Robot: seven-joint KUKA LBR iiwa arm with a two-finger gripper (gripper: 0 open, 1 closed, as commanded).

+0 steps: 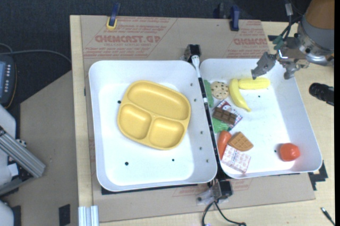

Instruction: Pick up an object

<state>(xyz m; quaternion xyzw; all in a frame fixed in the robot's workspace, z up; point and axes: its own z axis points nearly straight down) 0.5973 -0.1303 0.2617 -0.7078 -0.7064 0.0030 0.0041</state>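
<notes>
Nearest the camera, a red-and-white packet (235, 159) lies at the right bin's (305, 113) front edge, just behind it a waffle (240, 141) and a carrot (223, 143). Leftward, the left bin (101, 113) holds a yellow divided plate (153, 114). Moving right: cookie (219, 90), chocolate bar (226, 114), two bananas (246, 90), a tomato (289, 152). My tool (276, 66) hangs open above the bananas, gripping nothing.

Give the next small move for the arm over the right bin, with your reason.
Probably lower the hand a little, down onto the yellow block. The hand hovers above the right bin with nothing between its fingers, and the block lies just below it beside the banana, closer than the tomato.
</notes>
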